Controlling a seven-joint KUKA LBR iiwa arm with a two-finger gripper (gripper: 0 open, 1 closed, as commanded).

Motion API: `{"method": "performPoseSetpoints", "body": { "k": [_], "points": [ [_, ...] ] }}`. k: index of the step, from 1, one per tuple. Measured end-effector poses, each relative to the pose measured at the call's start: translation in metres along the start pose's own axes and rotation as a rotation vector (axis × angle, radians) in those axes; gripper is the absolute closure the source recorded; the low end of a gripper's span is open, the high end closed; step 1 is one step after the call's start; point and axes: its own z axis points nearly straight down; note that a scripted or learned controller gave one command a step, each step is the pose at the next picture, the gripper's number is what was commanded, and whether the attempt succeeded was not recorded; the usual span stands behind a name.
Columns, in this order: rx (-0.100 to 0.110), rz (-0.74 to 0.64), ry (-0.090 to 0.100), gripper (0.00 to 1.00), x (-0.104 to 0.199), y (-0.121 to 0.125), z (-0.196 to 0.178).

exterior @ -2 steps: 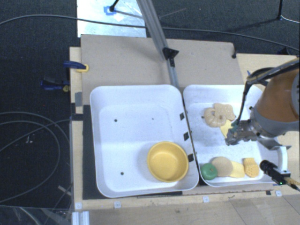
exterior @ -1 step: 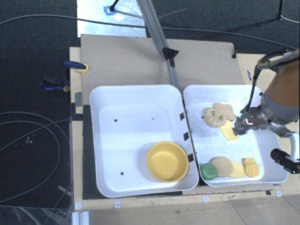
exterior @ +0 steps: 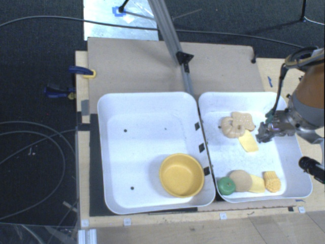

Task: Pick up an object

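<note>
Camera view: pincer (exterior: 264, 134) hangs low beside yellow wedge (exterior: 249, 143).

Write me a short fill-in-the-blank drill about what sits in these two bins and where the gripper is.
1. The yellow bowl sits in the ____ bin.
2. The gripper hangs over the ____ bin.
3. The small ball at that bin's near edge is ____ in colour.
4. The flat wedge beside the gripper is ____ in colour.

Missing words: left; right; green; yellow
</note>
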Motion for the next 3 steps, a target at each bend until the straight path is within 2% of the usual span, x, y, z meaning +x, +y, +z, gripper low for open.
{"method": "performPoseSetpoints", "body": {
  "k": [2,3],
  "points": [
    [0.001,-0.005,0.001,1.00,0.096,0.046,0.005],
    [0.001,-0.003,0.001,1.00,0.139,0.059,0.012]
  ]
}}
